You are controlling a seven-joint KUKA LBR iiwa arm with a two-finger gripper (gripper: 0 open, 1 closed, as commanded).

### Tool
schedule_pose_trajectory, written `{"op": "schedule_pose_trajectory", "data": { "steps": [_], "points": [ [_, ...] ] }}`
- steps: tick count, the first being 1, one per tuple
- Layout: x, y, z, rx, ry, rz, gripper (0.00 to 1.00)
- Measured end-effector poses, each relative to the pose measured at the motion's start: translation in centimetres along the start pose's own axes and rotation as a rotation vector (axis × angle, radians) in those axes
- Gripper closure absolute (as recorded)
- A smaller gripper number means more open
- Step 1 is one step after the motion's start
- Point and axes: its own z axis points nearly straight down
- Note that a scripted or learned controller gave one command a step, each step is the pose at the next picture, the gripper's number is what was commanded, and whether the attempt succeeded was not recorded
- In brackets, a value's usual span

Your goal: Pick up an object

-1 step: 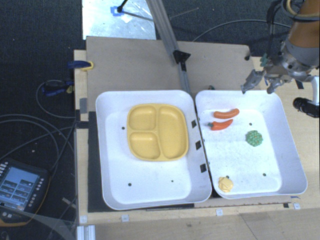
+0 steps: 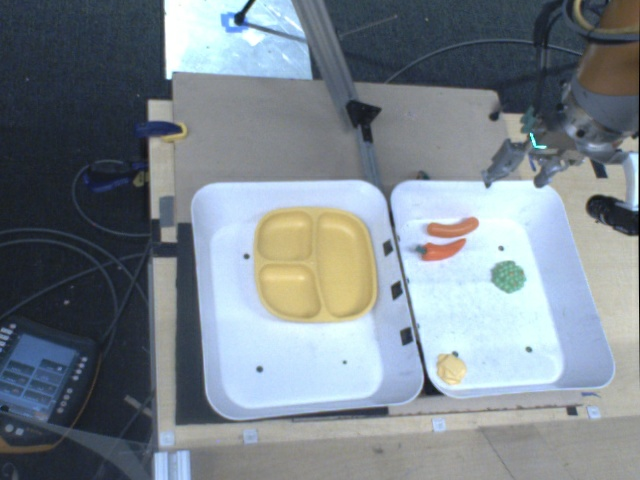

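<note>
1. My tool [image 2: 520,166] hangs over the right bin's [image 2: 585,298] far edge, fingers spread, nothing btwn them.
2. Right bin: orange sausage [image 2: 452,227] & red pepper [image 2: 443,250] near far-left corner, green ball [image 2: 509,276] mid, yellow toy [image 2: 452,369] at near-left corner.
3. Left bin [image 2: 225,358]: yellow tray [image 2: 314,265].

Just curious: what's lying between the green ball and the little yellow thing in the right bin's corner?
Nothing: the camera view shows bare white bin floor between green ball and yellow thing.
</note>
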Motion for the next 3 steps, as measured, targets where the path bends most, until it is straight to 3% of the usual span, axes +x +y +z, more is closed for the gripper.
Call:
{"op": "schedule_pose_trajectory", "data": {
  "steps": [3],
  "points": [
    [-0.4, -0.7, 12.8, 0.004, 0.001, 0.007, 0.0]
  ]
}}
